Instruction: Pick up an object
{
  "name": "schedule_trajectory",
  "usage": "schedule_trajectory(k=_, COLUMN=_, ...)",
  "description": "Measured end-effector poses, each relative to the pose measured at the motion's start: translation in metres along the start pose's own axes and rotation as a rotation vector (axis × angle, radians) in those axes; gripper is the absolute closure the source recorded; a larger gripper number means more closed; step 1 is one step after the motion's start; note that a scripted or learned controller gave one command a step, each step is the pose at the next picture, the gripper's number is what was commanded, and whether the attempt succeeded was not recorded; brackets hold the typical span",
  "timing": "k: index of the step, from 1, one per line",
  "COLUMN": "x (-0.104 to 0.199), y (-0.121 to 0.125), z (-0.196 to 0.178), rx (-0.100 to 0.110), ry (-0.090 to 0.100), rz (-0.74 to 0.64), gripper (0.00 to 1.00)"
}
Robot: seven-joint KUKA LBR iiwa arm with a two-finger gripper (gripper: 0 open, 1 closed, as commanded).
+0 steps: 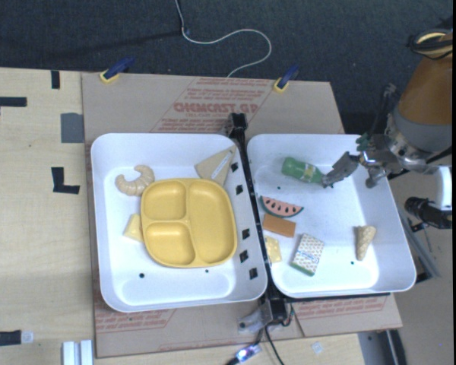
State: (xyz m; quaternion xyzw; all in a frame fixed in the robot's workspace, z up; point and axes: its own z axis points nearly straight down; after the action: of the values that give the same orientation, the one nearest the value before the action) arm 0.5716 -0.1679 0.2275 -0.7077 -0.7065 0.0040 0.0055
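Nearest me in the right bin [395, 276] I note a patterned packet [308, 253], a small yellow piece [272, 247] and a cone-shaped item [364, 239]. Beyond them lie an orange block [279, 226] and a watermelon slice [280, 205]. Farther back, a green bottle [302, 169] lies on its side. The gripper [354, 170] hovers just beside the bottle with fingers spread, nothing between them. In the left bin [110, 280] I record a yellow divided plate [188, 221], a croissant [134, 179] and a tan wedge [216, 165].
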Motion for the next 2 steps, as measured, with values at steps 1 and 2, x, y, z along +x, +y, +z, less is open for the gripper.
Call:
schedule_trajectory(k=1, x=0.0, y=0.002, z=-0.007, rx=-0.012, ry=-0.002, rz=-0.003, gripper=0.0)
schedule_trajectory(k=2, x=0.001, y=-0.008, z=0.049, rx=-0.006, ry=-0.002, rz=-0.003, gripper=0.0)
